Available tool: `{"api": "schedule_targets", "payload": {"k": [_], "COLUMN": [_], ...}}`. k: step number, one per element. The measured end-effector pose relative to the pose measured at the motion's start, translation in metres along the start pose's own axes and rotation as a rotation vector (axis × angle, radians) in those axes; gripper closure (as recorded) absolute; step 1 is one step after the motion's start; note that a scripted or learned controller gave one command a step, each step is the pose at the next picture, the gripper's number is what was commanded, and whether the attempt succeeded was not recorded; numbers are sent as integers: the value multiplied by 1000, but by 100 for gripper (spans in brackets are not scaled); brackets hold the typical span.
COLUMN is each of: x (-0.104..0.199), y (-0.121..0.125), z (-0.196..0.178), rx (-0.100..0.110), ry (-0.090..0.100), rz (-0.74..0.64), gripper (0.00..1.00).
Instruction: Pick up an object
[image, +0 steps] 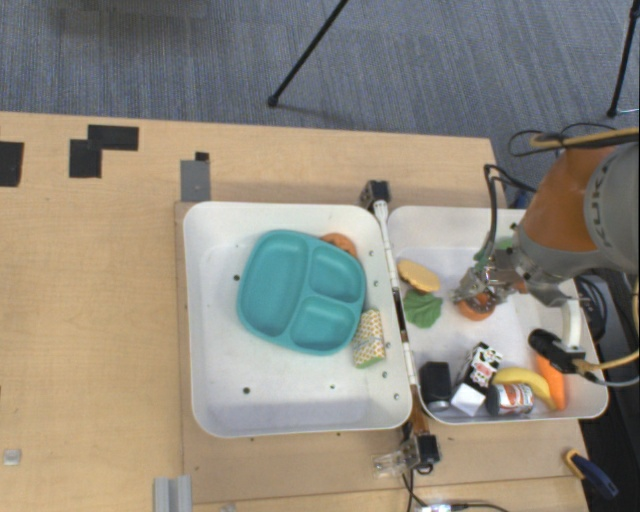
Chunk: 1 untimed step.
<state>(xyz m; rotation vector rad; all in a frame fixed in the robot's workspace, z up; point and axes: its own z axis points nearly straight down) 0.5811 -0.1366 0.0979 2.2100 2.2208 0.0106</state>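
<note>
My arm (570, 215) reaches over the desk (90, 330) into the right bin (450, 225), beside the left bin (215, 400) with its teal tray (300, 290). My gripper (482, 288) sits low on a small orange object (476, 307); I cannot tell how it is set. I judge nothing lifted yet, so the grasp and raise remain. The object's shape is half hidden under me

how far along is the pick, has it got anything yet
Done: the arm has reached into the right bin, and the hand is down at a small orange object. In hand: nothing visibly lifted; whether the object is gripped can't be told. Left: securing the grasp and raising it out.
</note>
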Motion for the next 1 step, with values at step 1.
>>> {"api": "schedule_targets", "payload": {"k": [1], "x": [38], "y": [22], "z": [-153], "rx": [3], "ry": [0], "rz": [-1], "gripper": [100]}}
